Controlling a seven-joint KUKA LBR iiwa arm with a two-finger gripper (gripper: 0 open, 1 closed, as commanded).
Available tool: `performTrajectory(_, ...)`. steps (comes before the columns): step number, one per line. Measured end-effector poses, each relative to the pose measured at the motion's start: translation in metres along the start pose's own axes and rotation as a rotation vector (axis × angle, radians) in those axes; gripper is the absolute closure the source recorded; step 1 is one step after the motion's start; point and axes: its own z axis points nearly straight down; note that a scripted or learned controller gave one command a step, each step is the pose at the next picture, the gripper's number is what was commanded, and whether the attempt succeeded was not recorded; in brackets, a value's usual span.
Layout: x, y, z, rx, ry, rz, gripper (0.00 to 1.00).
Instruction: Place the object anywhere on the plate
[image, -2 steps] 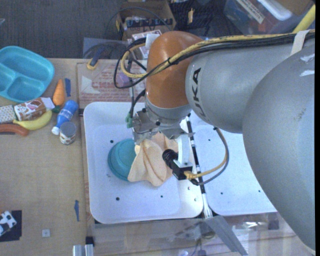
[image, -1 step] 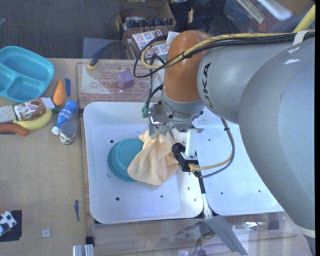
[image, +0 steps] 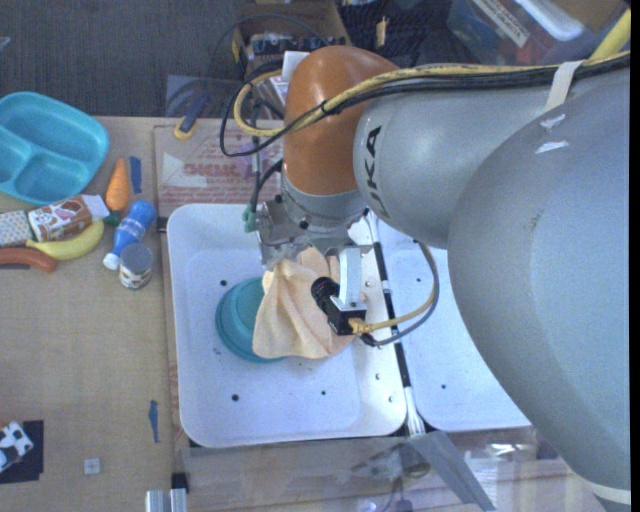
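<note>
Cloth (image: 290, 315), pale tan and crumpled, hangs bunched just under the wrist of the arm (image: 420, 190) and drapes down over the right side of a teal plate (image: 232, 320) in the left bin (image: 200, 400). The claw (image: 290, 262) sits at the top of that bunch, under the orange band, but the wrist housing and the fabric cover its tips, so I cannot tell how far apart they stand or whether the cloth is truly pinched between them. The top of the cloth meets the claw's underside; its lower folds spread out below and to the left, lying across the plate's right half and onto the bin floor near the bin's middle.

The plate shows as a crescent at the cloth's left edge; the remainder is hidden beneath the fabric. A black fitting with a yellow cable (image: 400, 320) juts from the wrist at the cloth's right edge, close to the divider between the two bins. The right bin (image: 450, 390) is largely covered by the arm's grey body.

On the bench's left edge lie a blue divided tray (image: 45, 150), a carrot (image: 119, 185), a banana (image: 70, 245), a small bottle (image: 130, 232) and a tin (image: 136, 266), all well apart from the bins.
</note>
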Motion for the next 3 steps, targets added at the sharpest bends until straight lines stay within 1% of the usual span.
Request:
performTrajectory(1,0.002,0.024,0.03,-0.001,0.0,-0.162,1.0)
performTrajectory(2,-0.029,0.061,0.034,-0.003,-0.001,-0.332,1.0)
performTrajectory(3,-0.029,0.061,0.034,-0.003,-0.001,-0.332,0.0)
